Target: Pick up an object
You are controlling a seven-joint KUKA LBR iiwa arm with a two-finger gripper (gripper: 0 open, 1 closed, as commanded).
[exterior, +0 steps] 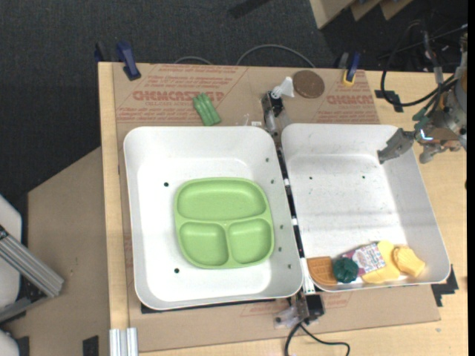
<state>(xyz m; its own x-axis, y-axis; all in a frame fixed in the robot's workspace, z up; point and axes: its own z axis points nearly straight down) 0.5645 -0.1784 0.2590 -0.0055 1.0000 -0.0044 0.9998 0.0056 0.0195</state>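
Note:
Small toy items lie in a row along the near edge of the right bin point(356, 199). From left to right they are a brown piece point(319, 270), a dark green piece point(345, 270), a pale printed packet point(369, 256), a yellow piece point(380, 273) and an orange-yellow piece point(408, 261). My gripper point(410, 148) hangs over the bin's far right rim, well away from the items. It is open and nothing sits between its fingers point(392, 146).
The left bin point(148, 199) holds a green divided plate point(223, 222). On the cardboard behind the bins lie a green object point(207, 110), a brown disc point(308, 84) and a small white bottle point(280, 91). Blue clamps point(128, 59) grip the board's far edge.

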